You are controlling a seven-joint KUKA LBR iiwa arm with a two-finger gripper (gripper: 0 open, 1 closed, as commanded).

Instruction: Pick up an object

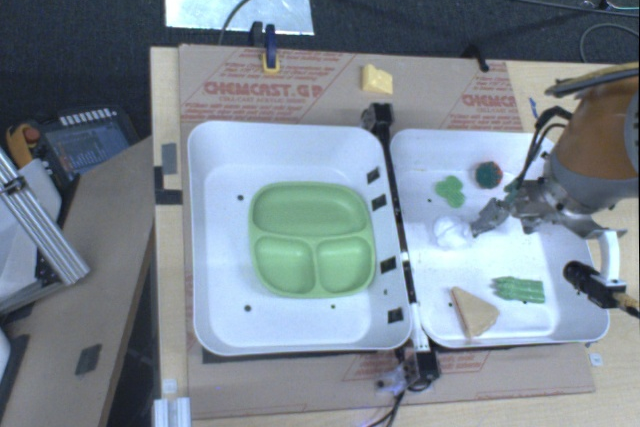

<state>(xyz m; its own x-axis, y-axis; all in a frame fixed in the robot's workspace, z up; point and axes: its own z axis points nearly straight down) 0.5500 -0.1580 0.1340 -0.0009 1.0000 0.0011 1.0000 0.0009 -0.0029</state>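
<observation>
My gripper [508, 217] hangs over the middle of the right bin [575, 315], open, with nothing between its fingers. Its left fingertip [486, 218] is just right of a small white lump [451, 234]. A light green piece [449, 189] and a dark green round object [488, 175] lie toward the bin's back. Near the front lie a green ridged object [518, 290] and a tan wedge [474, 312].
The left bin [215, 215] holds a green divided plate [311, 238]. A black divider [392, 235] runs between the bins. A yellow block [376, 79] sits on the cardboard behind them. The grey arm with its orange band [595, 130] covers the right bin's far right side.
</observation>
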